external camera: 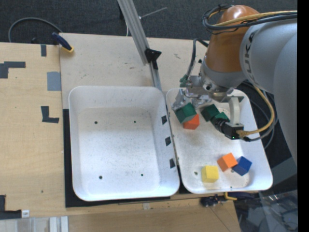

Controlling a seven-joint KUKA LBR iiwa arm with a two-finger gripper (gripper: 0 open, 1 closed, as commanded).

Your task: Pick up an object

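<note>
Right shallow white plastic bin (258,175): the grey arm's two-finger gripper (189,111) hangs over its upper left part, clamped on a dark green block with an orange-red block beneath (188,117), which sits between the fingers; a second green piece (211,113) lies just beside. Near the bin's lower edge: small yellow cube (209,173), orange cube (226,162) and blue cube (243,165), the last two touching. Left shallow white plastic bin (77,105): adjoins the right bin.

The arm (260,47) runs off the right edge and covers the right bin's (258,178) far corner. A green block (185,113) partly hides the orange one (191,123) beneath it.
</note>
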